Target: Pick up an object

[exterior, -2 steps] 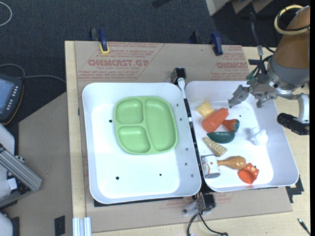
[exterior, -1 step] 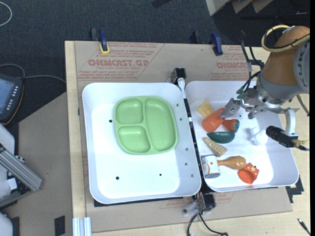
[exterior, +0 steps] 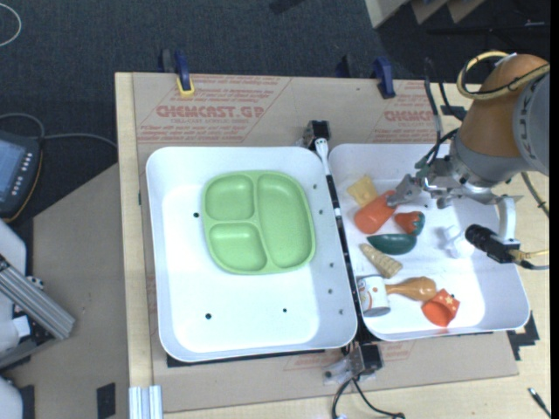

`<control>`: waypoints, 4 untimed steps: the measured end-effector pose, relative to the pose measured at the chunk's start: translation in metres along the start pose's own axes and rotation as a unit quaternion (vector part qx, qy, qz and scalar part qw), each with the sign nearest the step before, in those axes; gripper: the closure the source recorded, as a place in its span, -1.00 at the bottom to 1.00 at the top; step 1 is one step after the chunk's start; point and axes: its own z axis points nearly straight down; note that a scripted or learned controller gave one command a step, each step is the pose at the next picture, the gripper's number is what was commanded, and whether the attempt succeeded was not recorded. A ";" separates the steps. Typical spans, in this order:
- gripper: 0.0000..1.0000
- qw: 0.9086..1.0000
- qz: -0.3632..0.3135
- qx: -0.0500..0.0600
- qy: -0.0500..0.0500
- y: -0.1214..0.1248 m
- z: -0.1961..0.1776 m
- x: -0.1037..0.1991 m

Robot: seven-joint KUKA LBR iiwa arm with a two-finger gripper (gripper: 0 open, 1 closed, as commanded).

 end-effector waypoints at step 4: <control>1.00 1.000 -0.001 0.009 0.004 0.001 -0.117 0.011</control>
